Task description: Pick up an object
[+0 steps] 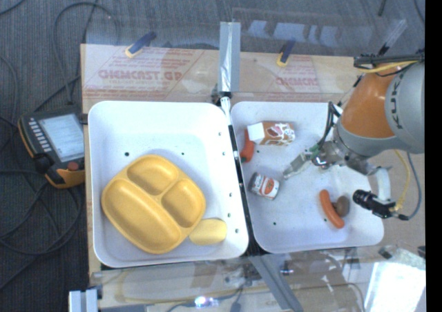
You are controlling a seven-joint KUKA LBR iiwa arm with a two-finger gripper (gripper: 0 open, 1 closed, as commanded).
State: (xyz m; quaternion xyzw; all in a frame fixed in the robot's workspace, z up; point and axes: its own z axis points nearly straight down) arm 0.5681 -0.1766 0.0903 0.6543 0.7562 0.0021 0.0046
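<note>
Robot hand point(295, 166) over the right bin point(304, 231).
Can't tell if it's open; small can point(264, 185) nearby, label unreadable.

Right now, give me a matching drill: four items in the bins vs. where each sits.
Things:
1. yellow divided tray
2. small can
3. orange sausage
4. carton

Places:
A. right bin, near its bottom right corner
B. left bin, middle
C. right bin, top, near the divider
D. right bin, left of centre

Pairs: 1-B, 2-D, 3-A, 4-C
</note>
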